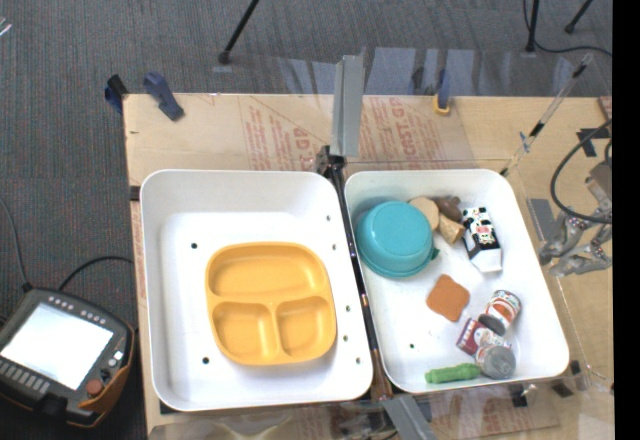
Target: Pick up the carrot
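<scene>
What I took for the carrot (pixel 448 297), a squat orange piece with no clear long axis, lay flat in the right bin (pixel 400 333) between the teal bowl (pixel 397 238) and the cans (pixel 497 320), on the arm's side.

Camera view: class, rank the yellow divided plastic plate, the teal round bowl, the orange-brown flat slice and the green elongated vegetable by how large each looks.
1. Yellow divided plastic plate
2. Teal round bowl
3. Orange-brown flat slice and green elongated vegetable: too alike to rank.
</scene>
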Robot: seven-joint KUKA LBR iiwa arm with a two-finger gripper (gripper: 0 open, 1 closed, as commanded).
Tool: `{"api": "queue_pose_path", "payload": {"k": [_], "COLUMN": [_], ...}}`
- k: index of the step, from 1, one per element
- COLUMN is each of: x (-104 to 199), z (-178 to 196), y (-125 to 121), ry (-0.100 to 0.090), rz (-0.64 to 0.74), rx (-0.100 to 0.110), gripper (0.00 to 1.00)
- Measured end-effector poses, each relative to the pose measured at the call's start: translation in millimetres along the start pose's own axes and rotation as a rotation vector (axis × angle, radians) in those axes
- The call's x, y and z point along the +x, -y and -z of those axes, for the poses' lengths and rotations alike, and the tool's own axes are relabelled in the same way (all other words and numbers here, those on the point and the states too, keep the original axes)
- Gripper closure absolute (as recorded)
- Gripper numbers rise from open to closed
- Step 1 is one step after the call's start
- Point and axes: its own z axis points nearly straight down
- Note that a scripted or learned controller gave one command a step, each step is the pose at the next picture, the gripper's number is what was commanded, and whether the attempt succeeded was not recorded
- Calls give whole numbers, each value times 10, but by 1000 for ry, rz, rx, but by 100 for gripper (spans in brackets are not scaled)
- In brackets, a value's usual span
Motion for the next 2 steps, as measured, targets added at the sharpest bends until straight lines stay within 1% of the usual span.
{"api": "queue_pose_path", "payload": {"k": [1, 2], "x": [79, 105], "z": [-308, 559], "y": [-98, -93], "ry": [-3, 1], "rz": [657, 824], "rx": [-15, -7], "gripper": [100, 100]}}
